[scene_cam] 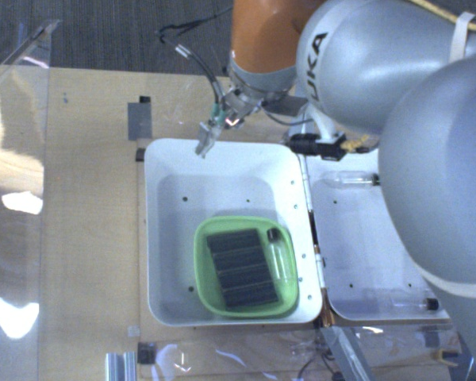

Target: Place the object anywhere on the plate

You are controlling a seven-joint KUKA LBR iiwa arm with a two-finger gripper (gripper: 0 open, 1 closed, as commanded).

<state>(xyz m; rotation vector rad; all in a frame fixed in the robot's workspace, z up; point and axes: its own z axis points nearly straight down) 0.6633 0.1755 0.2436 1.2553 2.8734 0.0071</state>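
Green and rounded, one plate (283,272) sits in the left of two white bins (166,236), bearing one dark ribbed rectangular object (242,268). "KUKA" reads on the grey arm (365,62). Its end effector (206,141) hovers over the bin's far rim, finger spread impossible to tell.

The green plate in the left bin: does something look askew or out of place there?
Slightly. The dark ridged object lies on the green plate, turned diagonally against the plate's edges. The plate sits toward the near right of the left bin, not centred. No spill or damage shows.
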